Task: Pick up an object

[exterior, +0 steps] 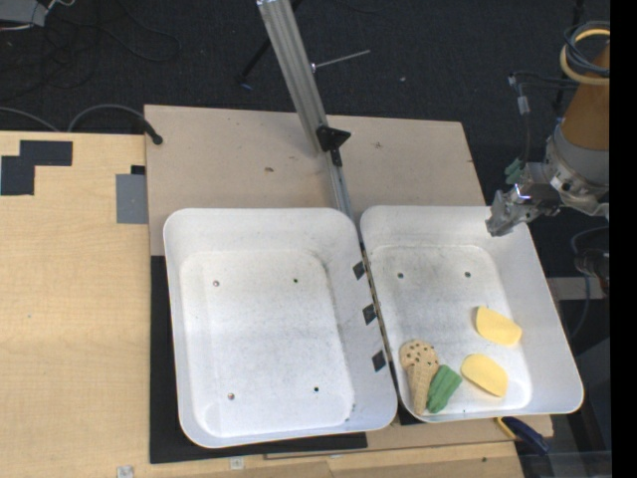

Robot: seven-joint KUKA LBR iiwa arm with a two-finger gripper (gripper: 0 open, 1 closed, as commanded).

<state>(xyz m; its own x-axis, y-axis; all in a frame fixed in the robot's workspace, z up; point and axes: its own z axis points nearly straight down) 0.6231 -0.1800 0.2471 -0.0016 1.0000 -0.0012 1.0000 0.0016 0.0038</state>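
End effector hangs over the far right corner of the right bin, carrying nothing; whether it is open or closed cannot be told at this size. From the left: the left bin sits on the tabletop, touching the right bin along a shared edge. Near that bin's front edge lie a tan waffle-patterned piece and a green piece just beside it, then two yellow pieces, one behind the other.
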